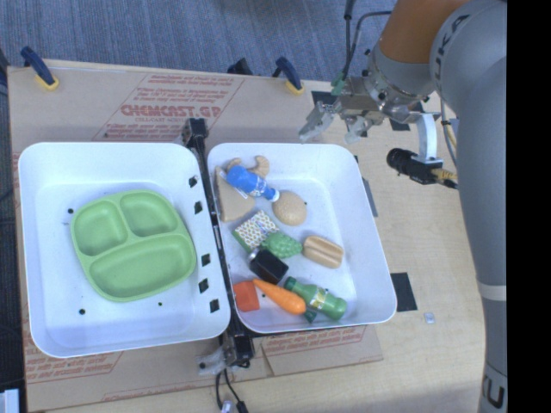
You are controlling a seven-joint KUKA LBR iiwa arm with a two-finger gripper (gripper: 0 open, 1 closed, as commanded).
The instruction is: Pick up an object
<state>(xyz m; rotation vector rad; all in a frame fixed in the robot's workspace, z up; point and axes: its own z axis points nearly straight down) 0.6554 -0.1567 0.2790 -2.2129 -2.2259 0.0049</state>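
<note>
You are looking at a green divided plate (pixel 132 246) lying in the left bin (pixel 43 179). Blue clamps (pixel 39 65) are gripping the cardboard sheet (pixel 164 101).

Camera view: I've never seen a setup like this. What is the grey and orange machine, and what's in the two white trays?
This is a single camera above the bench, looking down at a slant. The grey robot arm with an orange band reaches in from the right; its gripper hangs above the far edge of the right shallow white bin, with nothing seen between its fingers. That bin holds small toys: a blue bottle-shaped toy, a beige round toy, an orange plastic carrot and a green toy bottle. The left shallow white bin holds a green divided plastic plate.
</note>
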